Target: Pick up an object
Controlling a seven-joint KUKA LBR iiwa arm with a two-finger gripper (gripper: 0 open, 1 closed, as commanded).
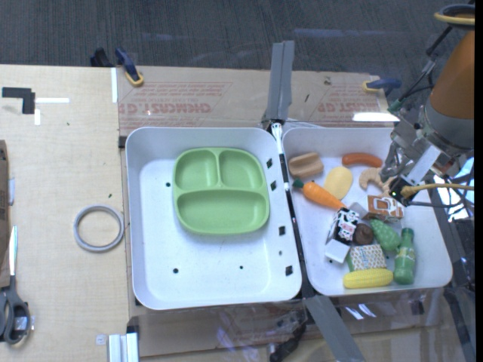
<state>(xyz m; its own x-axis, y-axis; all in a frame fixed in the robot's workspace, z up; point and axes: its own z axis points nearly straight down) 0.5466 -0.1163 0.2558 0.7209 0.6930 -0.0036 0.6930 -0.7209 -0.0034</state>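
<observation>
L bin [151, 277] holds green divided plate [221, 190]. R bin [434, 274] w/ toy food: carrot [322, 195], hot dog [361, 159], corn [367, 279], green bottle [405, 256]. Gripper [398, 181] low over R bin's far right side, near croissant [370, 176]; grip state: can't tell.

Toy food, right bin: croissant [370, 177] and small brown box [385, 207] just beside the gripper [398, 181]; sausage [362, 159] and yellow piece [339, 181] to its left; hot dog bun [305, 163] and carrot [323, 195] farther left; milk carton [343, 232], green bottle [405, 256] and corn cob [367, 279] below it.
</observation>
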